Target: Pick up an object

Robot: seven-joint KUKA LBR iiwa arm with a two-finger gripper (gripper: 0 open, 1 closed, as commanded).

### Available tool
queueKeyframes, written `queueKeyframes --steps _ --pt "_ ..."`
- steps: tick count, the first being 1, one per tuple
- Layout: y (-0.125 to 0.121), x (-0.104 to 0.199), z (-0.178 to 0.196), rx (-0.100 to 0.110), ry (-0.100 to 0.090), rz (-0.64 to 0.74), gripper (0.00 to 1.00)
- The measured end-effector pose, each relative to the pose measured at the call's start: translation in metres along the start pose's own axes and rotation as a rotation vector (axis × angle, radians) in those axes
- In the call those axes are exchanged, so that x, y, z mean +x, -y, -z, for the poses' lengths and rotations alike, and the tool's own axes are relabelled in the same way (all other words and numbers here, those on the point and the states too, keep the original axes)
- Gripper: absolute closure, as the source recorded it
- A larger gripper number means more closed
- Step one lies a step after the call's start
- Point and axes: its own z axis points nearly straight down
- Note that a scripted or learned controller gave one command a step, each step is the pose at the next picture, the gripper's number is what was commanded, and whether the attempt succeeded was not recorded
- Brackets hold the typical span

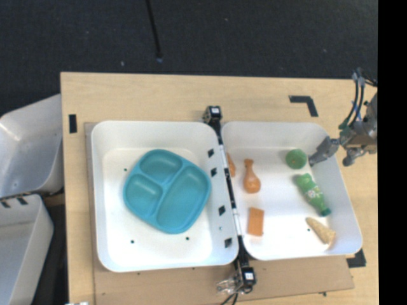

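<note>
— What is sitting around the gripper at the right edge of the frame?

— It is hovering over the upper right rim of the right bin, its fingers spreading apart with nothing between them. A green ball is lying just left of it, and a green bottle is lying just below that.

— How many things is that bin holding?

— Five: the ball, the bottle, one orange gourd-shaped piece, one orange block and one pale wedge toward the lower right.

— And the left bin?

— One blue divided plate is lying in its middle.
</note>
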Motion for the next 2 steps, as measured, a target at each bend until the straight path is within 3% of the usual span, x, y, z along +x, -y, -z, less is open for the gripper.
queueKeyframes --steps 1,2 --pt "-0.002 0.001 0.007 -0.012 0.002 0.002 0.0" --pt "0.004 0.007 -0.05 -0.006 0.003 0.002 0.0"
